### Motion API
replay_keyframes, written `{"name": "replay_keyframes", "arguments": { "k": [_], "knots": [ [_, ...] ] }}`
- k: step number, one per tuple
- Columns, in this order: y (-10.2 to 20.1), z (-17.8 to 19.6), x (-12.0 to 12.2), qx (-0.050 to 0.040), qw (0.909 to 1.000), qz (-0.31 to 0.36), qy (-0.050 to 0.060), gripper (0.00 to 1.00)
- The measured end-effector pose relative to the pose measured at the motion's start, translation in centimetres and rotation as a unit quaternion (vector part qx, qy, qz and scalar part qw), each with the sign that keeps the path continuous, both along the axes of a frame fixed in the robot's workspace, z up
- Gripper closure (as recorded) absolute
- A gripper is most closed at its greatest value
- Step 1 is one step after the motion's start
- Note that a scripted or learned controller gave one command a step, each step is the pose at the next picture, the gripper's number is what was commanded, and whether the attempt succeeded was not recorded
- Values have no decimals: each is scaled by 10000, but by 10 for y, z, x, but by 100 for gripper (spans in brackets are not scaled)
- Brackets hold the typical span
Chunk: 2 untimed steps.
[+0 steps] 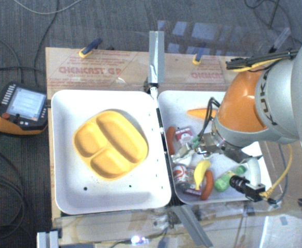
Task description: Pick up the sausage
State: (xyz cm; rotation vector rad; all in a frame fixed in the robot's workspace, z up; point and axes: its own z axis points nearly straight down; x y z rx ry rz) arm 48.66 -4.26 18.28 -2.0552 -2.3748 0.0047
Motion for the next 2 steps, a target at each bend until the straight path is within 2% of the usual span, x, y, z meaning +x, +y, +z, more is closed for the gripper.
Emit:
{"name": "replay_keyframes", "arguments": {
  "k": [1,2],
  "knots": [
    [-64,-48,-4,0,10000,-20,10,0],
    [-136,-93,3,4,9994,347,-90,0]
  ]
}}
